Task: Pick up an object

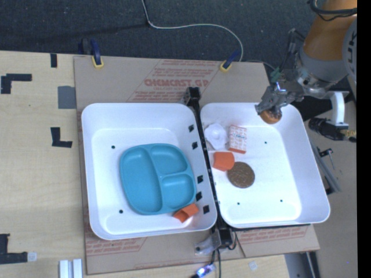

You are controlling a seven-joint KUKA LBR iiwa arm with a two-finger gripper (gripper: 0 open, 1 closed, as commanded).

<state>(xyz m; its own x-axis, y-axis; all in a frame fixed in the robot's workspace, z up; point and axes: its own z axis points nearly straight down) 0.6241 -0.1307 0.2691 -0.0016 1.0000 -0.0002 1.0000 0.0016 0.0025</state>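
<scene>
My gripper [271,109] hangs over the far rim of the right bin [301,172], near its back corner. A small round orange-brown object [270,117] sits between its fingertips, lifted above the bin floor. In the right bin lie a white lump [215,134], a small carton with red print [237,138], an orange piece [224,160] and a flat brown disc [241,175], all to the left of and nearer than the gripper.
The left bin [101,155] holds a blue divided plate [157,177] and a small orange item [185,214] at its near right corner. A black divider [200,149] runs between the bins. A white cable [191,25] loops behind the bench.
</scene>
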